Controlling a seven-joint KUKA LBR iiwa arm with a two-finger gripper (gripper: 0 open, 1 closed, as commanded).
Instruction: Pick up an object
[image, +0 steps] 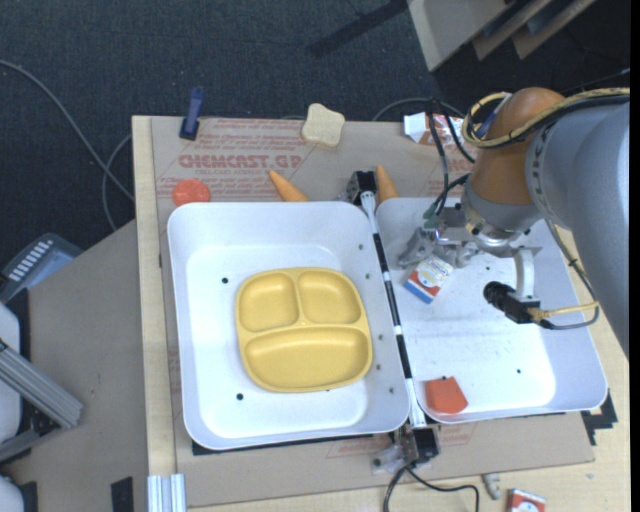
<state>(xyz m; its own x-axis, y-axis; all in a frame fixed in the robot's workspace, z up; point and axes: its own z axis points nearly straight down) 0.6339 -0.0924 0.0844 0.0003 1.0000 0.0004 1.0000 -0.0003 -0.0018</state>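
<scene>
jaws unclear, gripper (437, 252) over carton (426, 281)

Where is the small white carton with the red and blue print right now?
In the camera view, the small carton lies in the right bin, near its upper left corner, just below the pincer and well above the orange block.

Two white bins (200, 400) are counted. One yellow divided tray (300, 330), one orange block (446, 395) and one small carton (425, 281) are counted inside them.
</scene>
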